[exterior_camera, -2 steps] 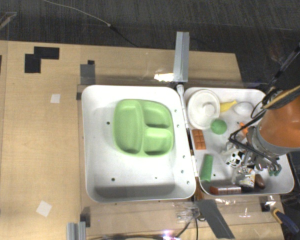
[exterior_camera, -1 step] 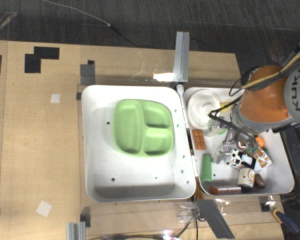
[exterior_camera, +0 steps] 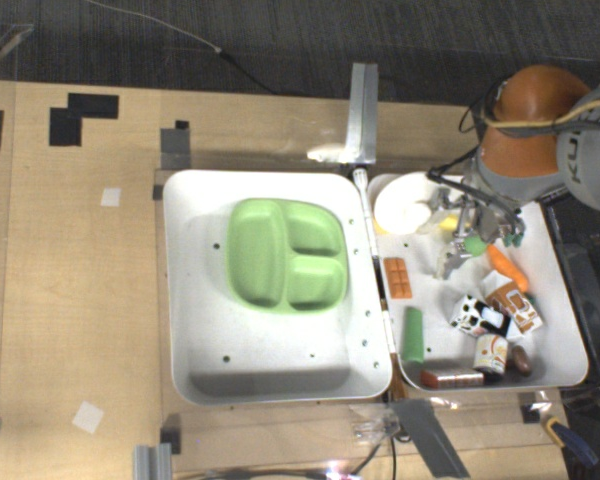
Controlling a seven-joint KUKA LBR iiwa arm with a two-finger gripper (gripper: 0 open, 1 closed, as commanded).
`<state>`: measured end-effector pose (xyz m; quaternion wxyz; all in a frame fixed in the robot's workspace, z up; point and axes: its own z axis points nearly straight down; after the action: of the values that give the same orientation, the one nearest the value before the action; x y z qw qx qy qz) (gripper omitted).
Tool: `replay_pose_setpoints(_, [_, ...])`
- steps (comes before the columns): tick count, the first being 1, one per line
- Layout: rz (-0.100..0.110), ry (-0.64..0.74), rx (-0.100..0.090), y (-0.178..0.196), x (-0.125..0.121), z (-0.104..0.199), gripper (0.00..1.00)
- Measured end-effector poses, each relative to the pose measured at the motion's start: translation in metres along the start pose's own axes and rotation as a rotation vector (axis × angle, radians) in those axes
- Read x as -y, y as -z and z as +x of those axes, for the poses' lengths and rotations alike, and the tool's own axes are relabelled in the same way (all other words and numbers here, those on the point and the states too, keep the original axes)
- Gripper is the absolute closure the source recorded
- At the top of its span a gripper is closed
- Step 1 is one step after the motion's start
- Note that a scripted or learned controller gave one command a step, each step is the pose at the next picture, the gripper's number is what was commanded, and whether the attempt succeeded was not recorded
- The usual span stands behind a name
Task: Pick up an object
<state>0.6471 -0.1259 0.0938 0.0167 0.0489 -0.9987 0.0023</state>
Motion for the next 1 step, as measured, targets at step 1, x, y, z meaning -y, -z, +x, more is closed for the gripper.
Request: replay_pose_setpoints(1, [0.000,-0.006,0.048,-0.0049,-0.0096,0.0622,0.00])
